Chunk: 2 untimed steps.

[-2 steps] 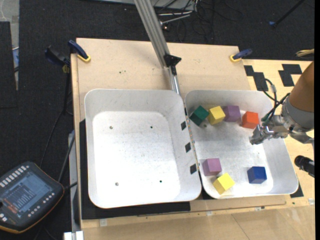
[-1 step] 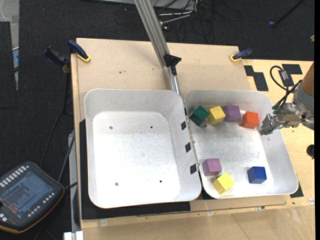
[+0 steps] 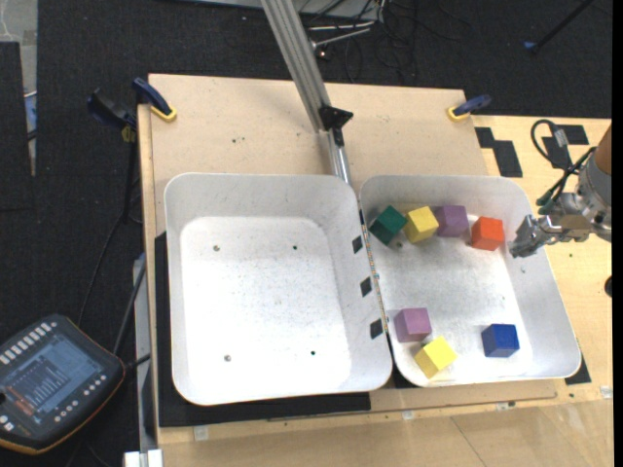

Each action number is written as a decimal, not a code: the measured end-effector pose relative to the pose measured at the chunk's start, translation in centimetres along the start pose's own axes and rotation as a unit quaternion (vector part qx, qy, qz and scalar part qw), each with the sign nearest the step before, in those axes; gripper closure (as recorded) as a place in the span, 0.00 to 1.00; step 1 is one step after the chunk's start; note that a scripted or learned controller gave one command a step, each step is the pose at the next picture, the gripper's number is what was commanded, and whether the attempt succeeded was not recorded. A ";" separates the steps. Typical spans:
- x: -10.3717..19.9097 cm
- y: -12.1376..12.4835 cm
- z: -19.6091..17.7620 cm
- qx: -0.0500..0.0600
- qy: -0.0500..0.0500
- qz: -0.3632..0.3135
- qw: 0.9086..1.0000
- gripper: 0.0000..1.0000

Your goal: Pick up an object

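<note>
Where visible, end effector (image 3: 526, 242) beside orange cube (image 3: 487, 232)

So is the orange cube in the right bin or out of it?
In. The orange cube lies inside the right bin, near its right wall.

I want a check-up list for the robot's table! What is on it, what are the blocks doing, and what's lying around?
Surface: tan bench bearing left bin and right bin, side by side.
Job's things: all in right bin; green block, yellow block, purple block, orange block along the far side; second purple block, second yellow block, blue block near front.
Clutter: nothing seen.
Grippers: gripper at right bin's right rim, holding nothing.
Cables: black cable on bench, far right.
Surroundings: handheld pendant on floor, clamps at bench corners.
</note>
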State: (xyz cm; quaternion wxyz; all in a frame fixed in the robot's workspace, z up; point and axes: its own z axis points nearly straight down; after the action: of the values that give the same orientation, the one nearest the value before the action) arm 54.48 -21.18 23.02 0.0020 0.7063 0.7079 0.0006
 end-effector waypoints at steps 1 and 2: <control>5.6 1.7 0.8 0.002 0.002 -0.003 1.000 1.00; 10.9 3.0 -0.4 0.000 0.002 -0.003 1.000 1.00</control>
State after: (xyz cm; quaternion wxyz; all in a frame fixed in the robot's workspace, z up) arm 57.45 -10.29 23.43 0.0007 0.7043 0.7099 0.0015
